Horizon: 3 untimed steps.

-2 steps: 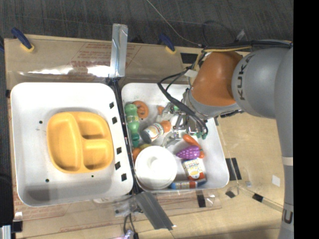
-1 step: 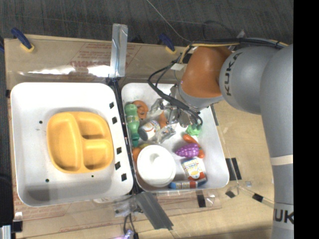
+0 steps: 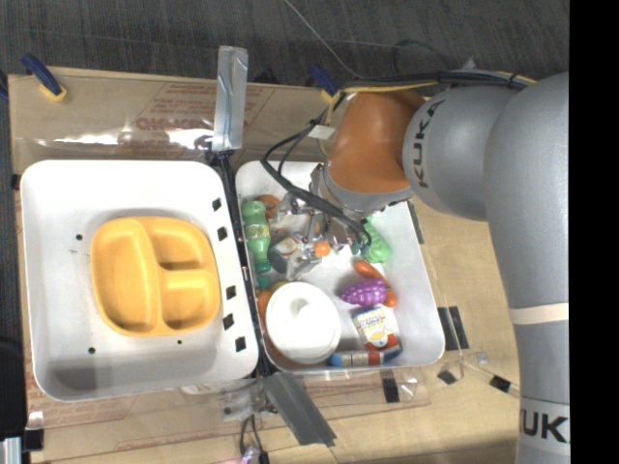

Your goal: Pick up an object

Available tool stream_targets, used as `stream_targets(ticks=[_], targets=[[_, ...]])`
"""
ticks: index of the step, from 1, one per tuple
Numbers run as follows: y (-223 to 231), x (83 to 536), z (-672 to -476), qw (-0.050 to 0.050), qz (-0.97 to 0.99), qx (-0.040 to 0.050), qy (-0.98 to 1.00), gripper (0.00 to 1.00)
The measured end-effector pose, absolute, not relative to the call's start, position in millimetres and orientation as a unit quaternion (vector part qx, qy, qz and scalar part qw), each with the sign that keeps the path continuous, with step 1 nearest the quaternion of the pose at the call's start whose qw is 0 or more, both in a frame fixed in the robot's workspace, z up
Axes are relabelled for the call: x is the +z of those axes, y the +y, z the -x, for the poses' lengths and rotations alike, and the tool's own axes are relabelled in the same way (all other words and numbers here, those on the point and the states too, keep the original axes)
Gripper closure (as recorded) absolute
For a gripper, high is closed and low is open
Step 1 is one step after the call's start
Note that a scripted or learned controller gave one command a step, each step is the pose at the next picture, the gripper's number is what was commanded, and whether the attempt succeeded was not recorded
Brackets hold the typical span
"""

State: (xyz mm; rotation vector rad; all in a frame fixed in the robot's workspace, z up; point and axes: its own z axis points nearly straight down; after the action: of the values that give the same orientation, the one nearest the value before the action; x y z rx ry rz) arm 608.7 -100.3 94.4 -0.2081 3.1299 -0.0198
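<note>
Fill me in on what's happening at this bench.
A grey KUKA arm reaches from the right, its gripper down among the clutter in the right bin: a white round lid, purple grapes and other small items. Nothing visibly sits between its fingers. The left bin holds a yellow divided tray.

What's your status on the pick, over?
Claw down in right bin, among clutter. Nothing seen held. Purple grapes, white bowl close by. Yellow tray in left bin.

The grey arm (image 3: 503, 162) reaches in from the right, its orange-banded wrist (image 3: 372, 148) angling the gripper (image 3: 308, 240) steeply downward.
</note>
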Motion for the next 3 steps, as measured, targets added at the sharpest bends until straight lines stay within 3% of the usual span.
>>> stream_targets(ticks=[1, 2, 3], targets=[[-110, 109, -633.4, 0.003, 0.002, -0.0004, 1.0, 0.0], [-185, 127, -597.1, 0.0, -0.11, -0.0002, 0.994, 0.0], [-158, 92, -650.4, 0.001, -0.169, 0.0002, 0.986, 0.0]])
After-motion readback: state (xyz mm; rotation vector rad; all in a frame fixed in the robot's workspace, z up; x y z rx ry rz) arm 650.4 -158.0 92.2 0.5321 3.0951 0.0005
